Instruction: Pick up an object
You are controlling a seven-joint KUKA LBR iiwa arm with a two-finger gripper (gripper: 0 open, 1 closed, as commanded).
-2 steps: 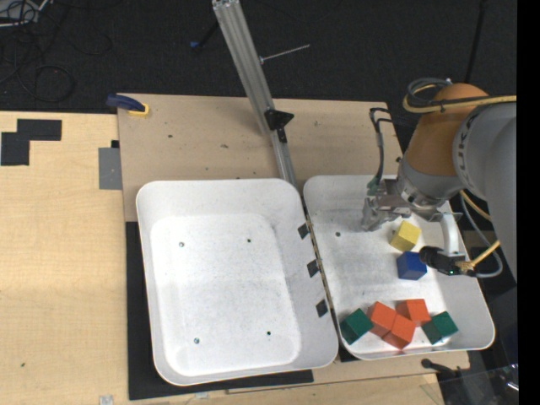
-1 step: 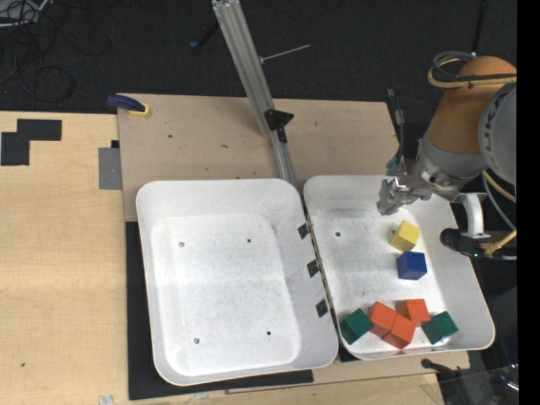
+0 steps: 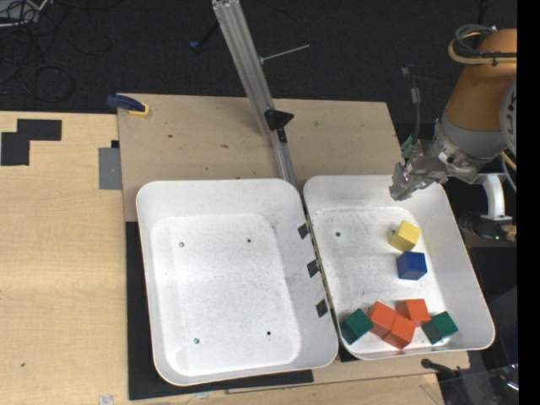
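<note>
- The hand [image 3: 403, 184] hangs over the far corner of the right bin [image 3: 359, 205], and the grey arm [image 3: 477, 112] with its orange band comes in from the right. The hand looks dark and small here, so I cannot tell how far it is open, and I see nothing held in it.
- The nearest thing to the hand is the yellow block [image 3: 406, 235], which lies apart from it on the bin floor. Just beside it, toward the front, is the blue block [image 3: 412, 266].
- At the front edge of the same bin is a tight group: one green block [image 3: 356, 324] on the left, another green block [image 3: 440, 326] on the right, and orange blocks [image 3: 396, 321] between them, touching each other.
- By count I see one yellow, one blue and two green; the orange ones look like three, but they crowd together, so I am not sure.
- I judge that these blocks are light, stiff and not fragile, with flat sides that give a good hold. The yellow or the blue one seems easiest, taken on two opposite flat sides, because free space is around it.
- The left bin [image 3: 169, 213] sits beside the right one on the counter [image 3: 51, 251], and a metal rail [image 3: 249, 66] leans behind the bins.
</note>
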